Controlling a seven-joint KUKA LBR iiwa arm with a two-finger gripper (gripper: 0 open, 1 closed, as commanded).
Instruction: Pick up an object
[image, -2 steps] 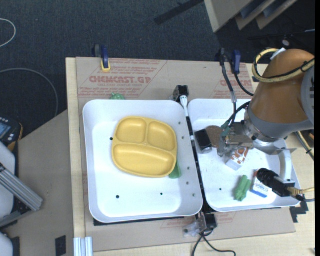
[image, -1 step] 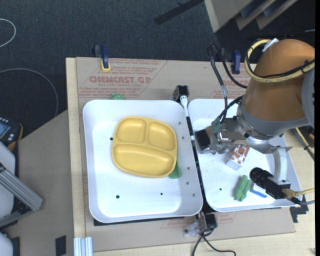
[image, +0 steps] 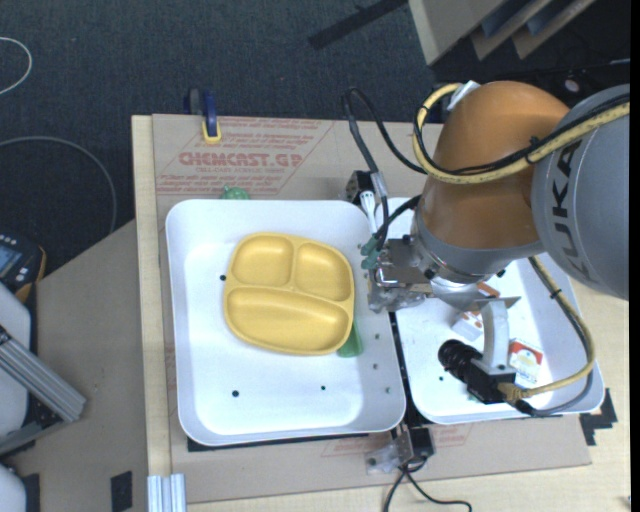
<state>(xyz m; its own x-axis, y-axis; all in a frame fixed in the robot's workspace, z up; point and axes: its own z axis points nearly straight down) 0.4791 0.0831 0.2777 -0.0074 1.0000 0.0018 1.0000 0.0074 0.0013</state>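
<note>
A yellow divided plate (image: 290, 293) lies in the left bin (image: 200, 380), a green object (image: 350, 345) peeking from under its right edge. The claw (image: 390, 280) hangs over the bins' shared edge, just beside the plate; I cannot tell its state.

Lighting: bright, even, from overhead. Left bin (image: 200, 330) near white, close to washed out but rim legible. Soft sheen on the yellow divided plate (image: 290, 293) and on the orange band (image: 495, 150). Shadows: faint, short, under the plate's lower right edge. Dark floor (image: 90, 70) in upper left underexposed. Focus: slightly soft throughout, mild grain; cardboard lettering readable.
</note>
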